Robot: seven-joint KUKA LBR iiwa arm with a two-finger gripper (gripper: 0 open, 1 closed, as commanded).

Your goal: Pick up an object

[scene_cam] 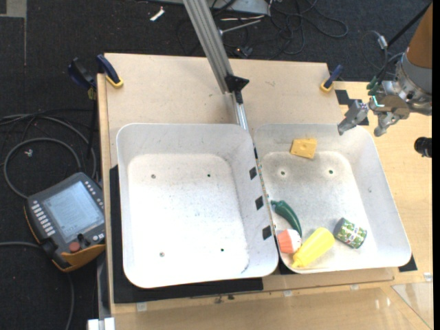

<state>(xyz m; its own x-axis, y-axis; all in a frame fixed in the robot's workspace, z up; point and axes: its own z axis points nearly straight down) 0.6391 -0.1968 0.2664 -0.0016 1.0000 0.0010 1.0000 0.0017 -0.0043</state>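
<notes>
My gripper (367, 119) hangs over the far right corner of the right bin (385, 184), just above its rim, with my two fingers (352, 117) spread apart and nothing between them. Every object lies below me inside that bin. The yellow block (304, 148) is the nearest one: it sits on the bin's far slope, toward the middle divider from my jaws and apart from them. The rest are gathered along the bin's near edge, well apart from me. A green pepper (287, 215) lies by the divider. Just nearer than it is a small red and white piece (288, 240), touching a yellow corn cob (313, 247). A green can (350, 233) lies on its side beside the cob.
</notes>
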